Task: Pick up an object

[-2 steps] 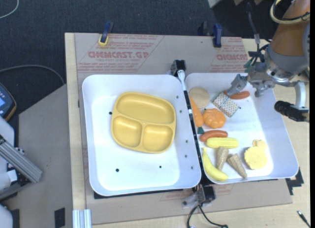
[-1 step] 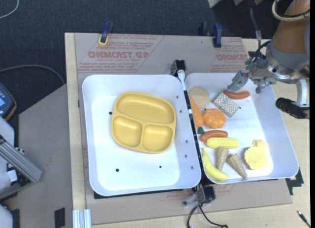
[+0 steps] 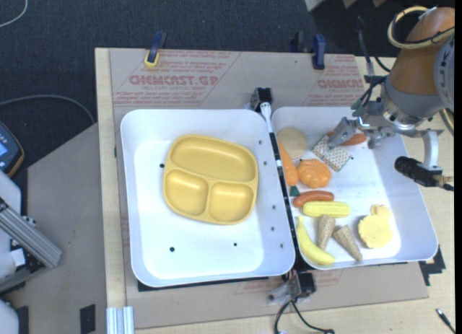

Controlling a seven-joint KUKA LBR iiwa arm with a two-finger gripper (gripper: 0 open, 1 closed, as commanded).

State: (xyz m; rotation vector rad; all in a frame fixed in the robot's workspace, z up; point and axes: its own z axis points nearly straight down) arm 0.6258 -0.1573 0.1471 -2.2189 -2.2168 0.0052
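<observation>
Two-finger gripper (image 3: 345, 138) hanging over the back of the right shallow white bin (image 3: 411, 203), with a slim orange carrot-shaped toy (image 3: 351, 138) lying right at the fingertips; whether pinched or merely touched, and how the jaws are standing, impossible to tell. Lying just below: a small speckled grey rectangular block (image 3: 333, 156), a round orange pumpkin toy (image 3: 315, 174), a yellow plastic banana (image 3: 312, 245). Sitting in the left shallow white bin (image 3: 144, 246): a yellow three-compartment plastic plate (image 3: 210, 178), both bins resting on a brown cardboard-covered bench (image 3: 216, 73) above dark carpet (image 3: 86, 8).
</observation>
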